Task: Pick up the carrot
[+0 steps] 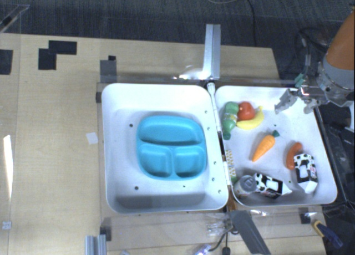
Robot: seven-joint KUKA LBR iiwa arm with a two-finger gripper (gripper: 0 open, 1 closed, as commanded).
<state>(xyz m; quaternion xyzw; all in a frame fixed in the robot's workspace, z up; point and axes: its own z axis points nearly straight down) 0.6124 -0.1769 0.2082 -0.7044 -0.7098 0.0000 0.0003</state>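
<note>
A blue sectioned tray [169, 152] is seen lying in the left bin [119, 137]. In the right bin [327, 184], a yellow banana [252, 121], a red tomato [244, 110] and a green vegetable [229, 116] are clustered at the upper left. Two black-and-white cow toys [270, 185] [304, 169] are placed along the lower edge.

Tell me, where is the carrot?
The carrot lies in the right bin, near its middle. It is just below the yellow banana and left of a small orange toy.
</note>
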